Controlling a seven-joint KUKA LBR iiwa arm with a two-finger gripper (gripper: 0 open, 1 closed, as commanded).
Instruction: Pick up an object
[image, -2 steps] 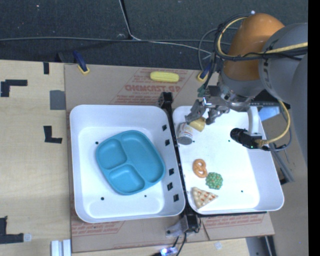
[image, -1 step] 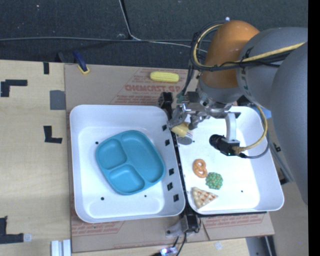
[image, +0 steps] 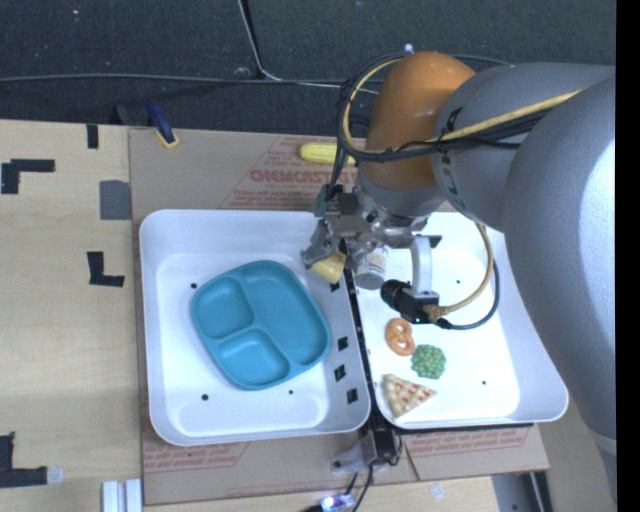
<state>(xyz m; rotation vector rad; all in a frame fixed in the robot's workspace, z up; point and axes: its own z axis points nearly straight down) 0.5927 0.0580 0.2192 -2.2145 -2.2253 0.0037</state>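
Currently my hand (image: 335, 255) hovers at the small yellow toy piece (image: 326, 268); finger state I cannot tell. Likely light, rigid, slippery plastic: grip across its middle.

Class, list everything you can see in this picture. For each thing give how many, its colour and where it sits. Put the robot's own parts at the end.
Divided plate: one, blue, in the left bin.
Pretzel: one, orange-brown, in the right bin near the divider.
Broccoli piece: one, green, in the right bin, just below the pretzel.
Pizza slice: one, tan with red specks, front of the right bin.
Yellow item: one, at the pincer, over the left bin's right edge; too hidden to name.
Corn-like item: one, yellow, on the cardboard behind the bins.
Bins: two, white, side by side.
Clamp: one, blue and yellow, at the cardboard's back left corner.
Arm: one, grey with orange band, from the right.
Pincer: one, dark metal, above the divider.
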